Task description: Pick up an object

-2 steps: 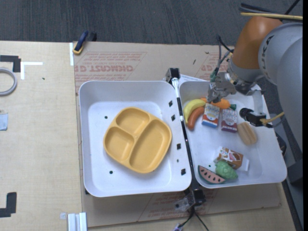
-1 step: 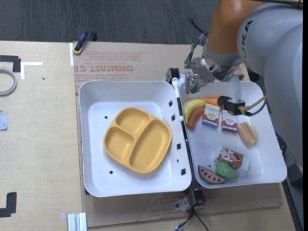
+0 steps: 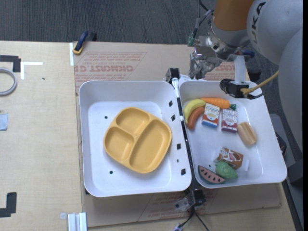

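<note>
While poised above the far rim of the right shallow white bin [image 3: 269, 129], the two-finger gripper [image 3: 198, 70] is seen gripping nothing, finger state untellable | curved yellow plastic banana [image 3: 192, 105] is located at its 6 o'clock | yellow divided plastic plate [image 3: 138, 139] is found at 8 o'clock in the left white bin [image 3: 91, 129].

tray [image 3: 138, 139] in left bin [image 3: 91, 143] | food in right bin [image 3: 264, 124]

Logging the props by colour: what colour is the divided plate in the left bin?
Yellow-orange, plain with no pattern; the divided plate shows clearly in the camera view.
</note>
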Controlling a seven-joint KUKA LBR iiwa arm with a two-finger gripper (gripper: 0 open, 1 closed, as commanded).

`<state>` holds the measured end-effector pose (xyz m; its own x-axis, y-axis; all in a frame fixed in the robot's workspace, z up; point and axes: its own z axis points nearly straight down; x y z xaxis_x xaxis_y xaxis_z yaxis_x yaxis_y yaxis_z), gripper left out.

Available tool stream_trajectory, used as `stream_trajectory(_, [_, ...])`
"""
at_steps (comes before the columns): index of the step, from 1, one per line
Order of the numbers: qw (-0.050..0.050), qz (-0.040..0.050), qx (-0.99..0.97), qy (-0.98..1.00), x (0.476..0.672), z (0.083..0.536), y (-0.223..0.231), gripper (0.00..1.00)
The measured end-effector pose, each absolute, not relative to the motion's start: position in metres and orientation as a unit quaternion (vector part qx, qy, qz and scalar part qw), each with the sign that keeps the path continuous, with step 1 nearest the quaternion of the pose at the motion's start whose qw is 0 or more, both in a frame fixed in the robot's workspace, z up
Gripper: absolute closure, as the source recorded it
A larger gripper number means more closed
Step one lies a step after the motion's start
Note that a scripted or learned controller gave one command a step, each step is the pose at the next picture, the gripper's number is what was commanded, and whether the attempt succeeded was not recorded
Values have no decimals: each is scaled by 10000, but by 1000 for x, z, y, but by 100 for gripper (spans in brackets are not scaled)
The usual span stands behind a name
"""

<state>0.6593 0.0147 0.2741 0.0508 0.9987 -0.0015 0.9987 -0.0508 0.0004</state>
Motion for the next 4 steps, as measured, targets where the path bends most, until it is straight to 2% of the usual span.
stream_trajectory(1, [5, -8, 7091, 7051, 659, 401, -16, 100])
stream_trajectory(2, [9, -4, 7180, 6960, 607, 516, -62, 100])
stream_trajectory(4, [24, -17, 7169, 6972, 609, 534, -62, 100])
